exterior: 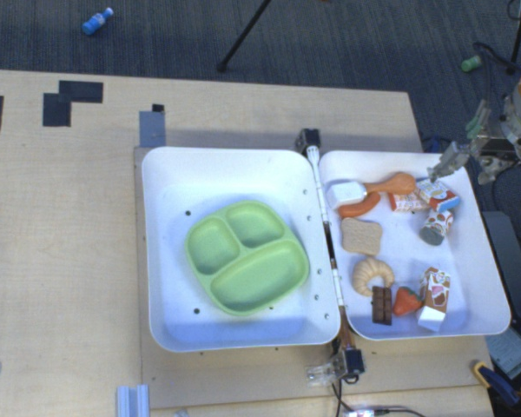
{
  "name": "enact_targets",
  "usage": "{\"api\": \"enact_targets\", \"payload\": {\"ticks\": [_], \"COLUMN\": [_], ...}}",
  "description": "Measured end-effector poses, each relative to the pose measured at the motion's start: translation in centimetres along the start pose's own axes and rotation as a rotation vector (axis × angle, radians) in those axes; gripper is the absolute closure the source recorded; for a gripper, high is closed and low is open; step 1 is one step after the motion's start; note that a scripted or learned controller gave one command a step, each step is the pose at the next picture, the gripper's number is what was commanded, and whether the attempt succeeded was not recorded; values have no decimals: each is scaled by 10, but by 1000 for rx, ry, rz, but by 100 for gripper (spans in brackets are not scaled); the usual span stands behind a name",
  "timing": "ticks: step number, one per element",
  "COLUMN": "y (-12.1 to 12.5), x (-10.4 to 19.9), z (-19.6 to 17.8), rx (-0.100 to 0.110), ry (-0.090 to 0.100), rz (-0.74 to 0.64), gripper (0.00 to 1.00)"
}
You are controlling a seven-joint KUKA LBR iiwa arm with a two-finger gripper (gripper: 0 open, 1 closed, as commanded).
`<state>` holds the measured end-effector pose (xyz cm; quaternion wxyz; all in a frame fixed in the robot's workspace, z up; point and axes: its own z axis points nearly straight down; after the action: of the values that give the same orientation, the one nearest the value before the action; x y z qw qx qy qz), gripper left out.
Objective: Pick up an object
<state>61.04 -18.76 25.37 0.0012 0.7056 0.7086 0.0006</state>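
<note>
The gripper (440, 168) hangs over the far right corner of the right bin (486, 259), just beside the orange toy (391, 185) and small carton (440, 207). Whether it grips anything cannot be told. The green plate (247, 254) fills the left bin (156, 233), so pickable items sit in 1 bin.

A robotics lab: wooden bench (61, 233), two white bins (156, 233), toy food (372, 276).

Right bin (495, 285), frame's centre-right, holds toy food: orange drumstick (391, 183) upper; bread slice (361, 235) mid-left; croissant (372, 273), chocolate bar (381, 305) lower.
</note>
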Motion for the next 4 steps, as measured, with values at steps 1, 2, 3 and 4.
{"api": "enact_targets", "payload": {"ticks": [1,2,3,4], "y": [-61,-85,-99,-113], "x": [-18,64,77,83], "z": [119,102,154,159], "rx": [3,1,-12,-36], "ry": [1,2,0,-11], "rz": [2,0,3,8], "gripper": [0,0,0,0]}}
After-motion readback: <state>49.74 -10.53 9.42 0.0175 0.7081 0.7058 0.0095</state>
